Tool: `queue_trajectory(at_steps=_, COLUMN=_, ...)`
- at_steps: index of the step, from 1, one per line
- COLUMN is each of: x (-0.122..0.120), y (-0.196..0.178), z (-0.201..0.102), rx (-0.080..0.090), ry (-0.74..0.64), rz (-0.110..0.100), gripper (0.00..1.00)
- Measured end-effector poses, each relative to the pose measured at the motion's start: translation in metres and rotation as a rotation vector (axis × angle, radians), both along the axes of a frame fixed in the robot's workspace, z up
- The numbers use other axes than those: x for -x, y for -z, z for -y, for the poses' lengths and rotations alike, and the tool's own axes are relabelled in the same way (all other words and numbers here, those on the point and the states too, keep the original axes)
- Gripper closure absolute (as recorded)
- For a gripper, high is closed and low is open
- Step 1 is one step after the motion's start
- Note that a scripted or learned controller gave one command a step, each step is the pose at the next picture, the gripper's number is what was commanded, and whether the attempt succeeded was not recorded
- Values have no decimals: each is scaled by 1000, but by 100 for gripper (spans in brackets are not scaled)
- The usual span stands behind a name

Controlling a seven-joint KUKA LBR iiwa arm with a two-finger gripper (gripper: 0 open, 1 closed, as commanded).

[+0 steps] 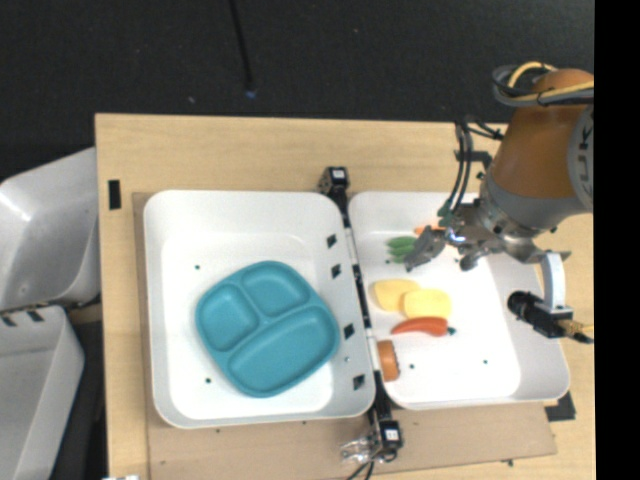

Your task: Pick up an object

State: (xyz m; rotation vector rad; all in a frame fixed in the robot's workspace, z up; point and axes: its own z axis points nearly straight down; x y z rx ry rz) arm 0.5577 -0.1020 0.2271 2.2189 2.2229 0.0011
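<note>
My gripper point(446, 256) hangs over the back of the right bin point(500, 368), its two fingers spread apart with nothing between them, so it is open. A small green object point(401, 244) lies just left of the left finger point(424, 253). In front of the gripper lie two yellow pieces point(394, 292) point(428, 303) side by side. A red pepper-like piece point(420, 326) rests just below them. A small orange object point(388, 360) sits against the bin's left wall.
The left bin point(170, 268) holds a blue divided plate point(265, 326). A black clip row runs along the divider point(352, 288) between the bins. A black-and-white fitting point(540, 308) sticks out at the right bin's right side. The wooden bench point(250, 153) surrounds both bins.
</note>
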Motion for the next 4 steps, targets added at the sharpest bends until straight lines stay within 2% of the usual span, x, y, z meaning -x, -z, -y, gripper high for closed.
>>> queue_trajectory(at_steps=1, x=-4, y=44, z=-2, rx=1, ry=2, rz=-5, gripper=0)
queue_trajectory(at_steps=2, x=-1, y=105, z=5, rx=1, ry=3, rz=-5, gripper=0)
queue_trajectory(at_steps=3, x=-2, y=126, z=6, rx=2, ry=5, rz=0, gripper=0)
queue_trajectory(at_steps=4, x=-3, y=114, z=7, rx=2, ry=11, rz=4, gripper=100)
